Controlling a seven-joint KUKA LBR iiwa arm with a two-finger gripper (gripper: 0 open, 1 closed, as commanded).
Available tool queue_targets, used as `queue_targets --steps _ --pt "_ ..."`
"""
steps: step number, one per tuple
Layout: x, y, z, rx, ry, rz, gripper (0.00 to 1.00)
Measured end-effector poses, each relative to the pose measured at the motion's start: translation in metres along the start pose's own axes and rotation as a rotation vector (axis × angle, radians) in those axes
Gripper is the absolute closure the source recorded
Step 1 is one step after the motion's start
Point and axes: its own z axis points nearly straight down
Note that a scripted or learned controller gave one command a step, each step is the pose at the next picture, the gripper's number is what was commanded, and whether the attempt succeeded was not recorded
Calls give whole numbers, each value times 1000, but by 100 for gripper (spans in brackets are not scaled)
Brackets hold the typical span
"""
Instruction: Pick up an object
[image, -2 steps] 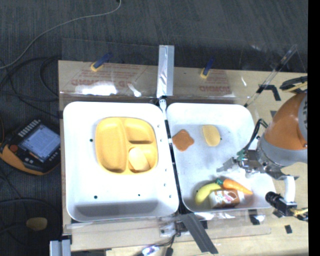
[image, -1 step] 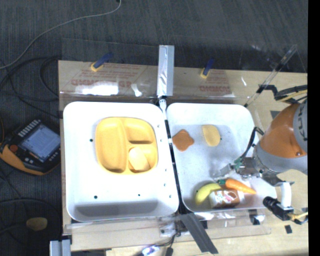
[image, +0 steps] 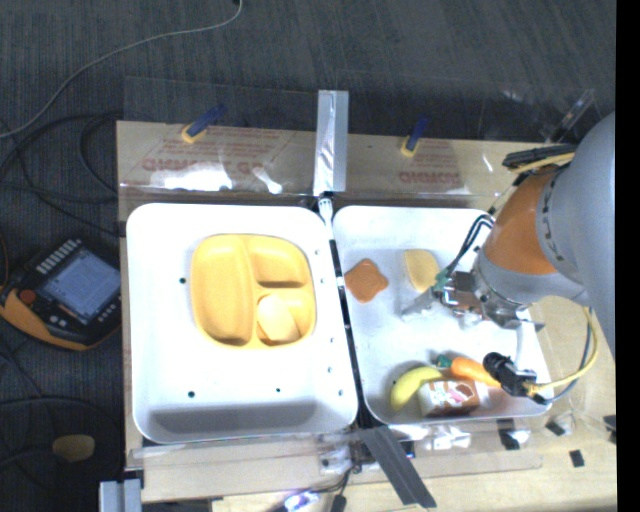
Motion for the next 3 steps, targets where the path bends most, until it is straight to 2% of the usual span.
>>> queue_targets --steps 1,2,3 --pt "-28 98 2 1 5 -70 0" --pt "-30 98 -6 5 -3 -72 100" --pt "-1 50 -128 13 4 -134 100"
